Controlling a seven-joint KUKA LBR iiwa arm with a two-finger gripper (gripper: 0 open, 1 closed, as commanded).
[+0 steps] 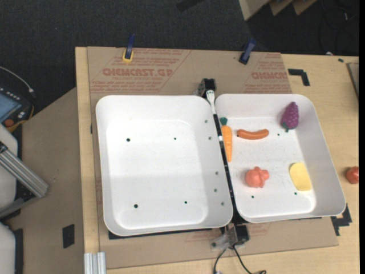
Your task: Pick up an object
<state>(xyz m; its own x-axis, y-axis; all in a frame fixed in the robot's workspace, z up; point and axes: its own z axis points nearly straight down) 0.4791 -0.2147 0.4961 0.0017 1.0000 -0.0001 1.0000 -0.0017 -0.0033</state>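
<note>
Orange carrot (227,142) hugging right bin's (328,170) left wall, long axis running front to back; yellow piece (300,176) lying nearest the arm's entry side, probably easiest reach; gripper open or shut, impossible to tell.

Arm pose & gripper state: can't tell here.

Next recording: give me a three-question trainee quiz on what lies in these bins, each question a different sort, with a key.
1. True or false: the carrot lies against the right bin's left wall.
2. Which item sits nearest that bin's far right corner? A) purple grapes B) sausage C) yellow piece
3. Fill in: the small orange-red thing right of the bins rests on the ____.

Key: 1 true; 2 A; 3 cardboard
</note>
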